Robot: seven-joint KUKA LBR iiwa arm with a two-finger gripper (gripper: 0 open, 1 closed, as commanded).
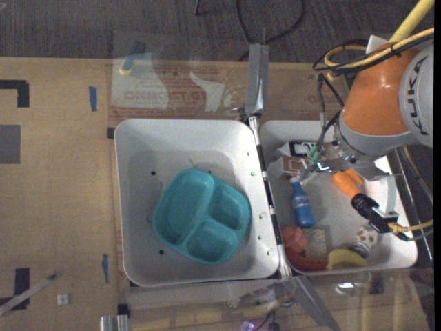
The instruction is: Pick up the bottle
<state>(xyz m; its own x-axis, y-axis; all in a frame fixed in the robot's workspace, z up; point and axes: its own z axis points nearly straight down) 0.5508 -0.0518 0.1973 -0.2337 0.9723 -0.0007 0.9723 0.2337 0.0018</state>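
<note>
— Where's the tool (318, 165) now?
— Over the right bin (406, 254), near its far end, hanging from that grey and orange arm (379, 109). Whether it's spread or pressed together, I cannot tell from here.
— And the bottle?
— The blue bottle (301, 205) lies on the bin floor just below the tool, slightly to its left, apart from it. Further out past the bottle sit a banana (344, 258) and something red (295, 238). Off to the tool's left, the other bin (131, 143) holds a teal divided tray (201, 216).
</note>
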